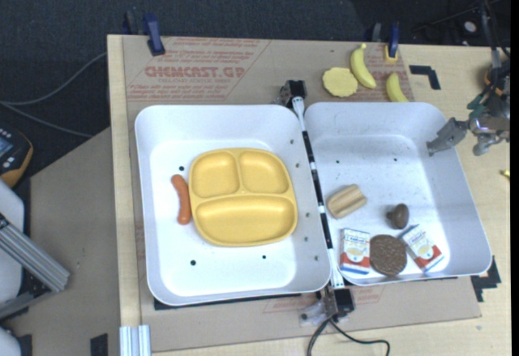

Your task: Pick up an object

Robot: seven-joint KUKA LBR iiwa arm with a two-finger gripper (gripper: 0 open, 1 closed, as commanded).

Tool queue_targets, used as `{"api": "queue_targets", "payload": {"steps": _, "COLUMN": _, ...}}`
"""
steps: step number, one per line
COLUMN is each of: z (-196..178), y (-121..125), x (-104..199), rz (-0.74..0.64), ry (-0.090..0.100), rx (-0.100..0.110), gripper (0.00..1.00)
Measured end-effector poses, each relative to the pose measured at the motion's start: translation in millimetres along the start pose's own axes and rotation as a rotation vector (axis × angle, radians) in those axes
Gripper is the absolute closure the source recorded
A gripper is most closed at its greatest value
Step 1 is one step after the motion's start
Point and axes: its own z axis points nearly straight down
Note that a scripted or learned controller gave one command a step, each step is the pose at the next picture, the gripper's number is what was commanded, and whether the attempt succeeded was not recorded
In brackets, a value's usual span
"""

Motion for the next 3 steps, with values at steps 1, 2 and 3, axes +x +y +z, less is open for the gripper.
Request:
{"api": "queue_targets", "payload": {"steps": 1, "z": 125.0, "y": 0.7, "x": 15.4, "rz": -0.001, "ry": 0.005, "rx": 0.01, "gripper": 0.0}}
{"api": "queue_targets", "payload": {"steps": 2, "z": 142.2, "y": -55.4, "x": 45.4, "rz": 0.001, "ry": 0.005, "rx": 0.008, "gripper": 0.0}}
{"api": "queue_targets", "payload": {"steps": 3, "z": 129.9, "y": -51.4, "x": 43.2, "rz": 0.002, "ry": -0.001, "rx": -0.003, "gripper": 1.0}}
